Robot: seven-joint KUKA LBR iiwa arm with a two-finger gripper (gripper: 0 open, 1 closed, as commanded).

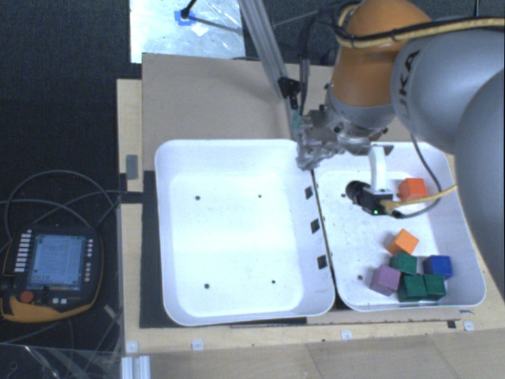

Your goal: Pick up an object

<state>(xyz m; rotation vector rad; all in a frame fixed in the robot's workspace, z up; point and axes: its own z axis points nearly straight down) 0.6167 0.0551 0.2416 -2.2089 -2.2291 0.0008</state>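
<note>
The big grey arm with its orange band is sweeping in from three o'clock across the bench, hanging over the top rim where the left bin and right bin are sitting side by side, and its gripper is hovering right at twelve o'clock of that shared wall, though how far it is open I cannot tell from up here. The blocks are lying in the right bin: a cluster at five o'clock with green blocks, a purple block, a blue block and an orange block just above, while a second orange block is sitting apart at two o'clock.
</note>
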